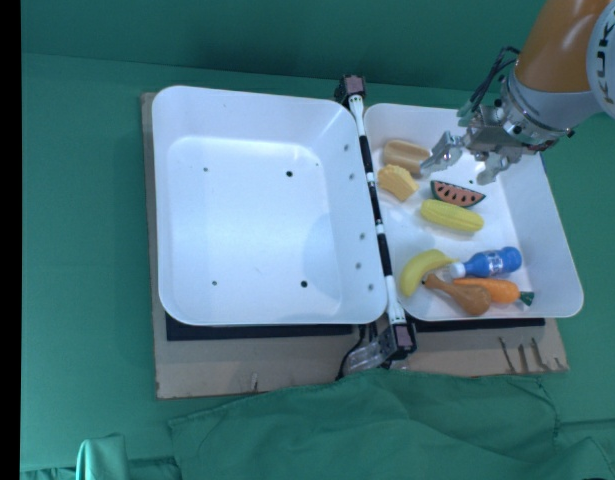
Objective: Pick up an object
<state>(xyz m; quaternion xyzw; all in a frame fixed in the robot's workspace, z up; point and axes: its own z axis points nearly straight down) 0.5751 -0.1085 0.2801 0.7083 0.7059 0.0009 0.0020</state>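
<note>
Camera view puts your tool (469, 161) above the upper part of the right bin (557, 243), fingers spread apart with nothing between them. It hangs over bare white floor, between the bread roll (405, 153) to its left and the watermelon slice (457, 193) just below it. That spread suits a descent onto a piece, and the slice looks the likeliest target, though you should treat that as a guess.

All the toys sit in the right bin, so the arm, coming from that side, has a short reach. The left bin (257, 203) holds none. The slice is a thin red wedge with a dark rind and black seeds, lying flat. Close by you have a yellow corn cob (452, 216), a ridged yellow piece (397, 182), and lower down a banana (423, 269), a blue bottle (487, 263), a drumstick (459, 294) and a carrot (492, 290), these four crowded and touching. Both bins rest on cardboard (287, 368) on the green counter (77, 218).
</note>
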